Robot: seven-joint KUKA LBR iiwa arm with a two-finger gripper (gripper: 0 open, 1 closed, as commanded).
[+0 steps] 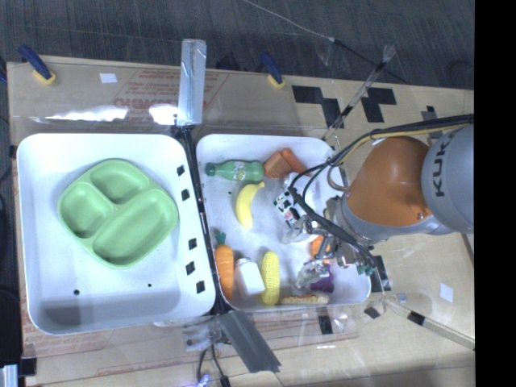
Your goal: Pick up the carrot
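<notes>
Carrot [225,271] first: it lies in the right bin [211,153], hard against that bin's left wall near the front corner, its green top pointing toward the back. Just beside it, touching or nearly so, sits a small white block [250,278], and past that an ear of yellow corn [271,277] standing lengthwise. Further back in the same bin there is a yellow banana [245,204], a green bottle [235,170] lying on its side along the rear, and an orange-red piece [281,163] at the bottle's cap end.

The grey arm [451,180] comes in from the right with its orange band [391,180] over the bin's right rim, cables looping round it. The hand [316,258] hangs low in the right part of the bin, well apart from the carrot, with the corn and the white block between them. Whether the hand is wide or narrow I cannot tell; it is a tangle of metal and wire from here. Something purple [322,283] lies under it by the front wall.

The left bin [32,297] holds a green divided plate [118,211], lying flat toward the back left. Both bins sit side by side on the desk [439,317].
</notes>
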